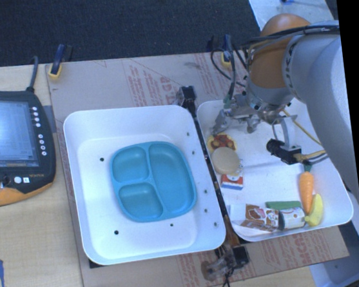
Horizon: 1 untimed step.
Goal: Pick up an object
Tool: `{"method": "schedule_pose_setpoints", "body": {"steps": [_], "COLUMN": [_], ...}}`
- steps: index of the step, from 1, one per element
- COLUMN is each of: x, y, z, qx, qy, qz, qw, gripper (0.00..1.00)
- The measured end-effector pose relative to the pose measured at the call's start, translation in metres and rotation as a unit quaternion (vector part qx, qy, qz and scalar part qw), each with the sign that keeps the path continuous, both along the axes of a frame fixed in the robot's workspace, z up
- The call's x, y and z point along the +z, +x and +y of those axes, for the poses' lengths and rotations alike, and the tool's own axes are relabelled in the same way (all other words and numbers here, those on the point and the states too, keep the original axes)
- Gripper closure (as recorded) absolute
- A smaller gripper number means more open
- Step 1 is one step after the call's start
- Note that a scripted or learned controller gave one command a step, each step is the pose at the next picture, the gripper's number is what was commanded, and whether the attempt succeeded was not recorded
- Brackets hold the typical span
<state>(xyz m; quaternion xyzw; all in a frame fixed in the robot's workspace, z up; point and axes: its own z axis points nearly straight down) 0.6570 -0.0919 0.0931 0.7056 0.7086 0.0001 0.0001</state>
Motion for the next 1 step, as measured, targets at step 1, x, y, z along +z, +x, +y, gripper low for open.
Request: {"method": "schedule_pose_setpoints", "body": {"steps": [1], "x": [-0.0003], "y": [-0.0162], "z": [-0.0044], "qx": [-0.001], "qy": [-0.0004], "qz": [0.001], "qw": [1.0], "gripper": [0.0]}}
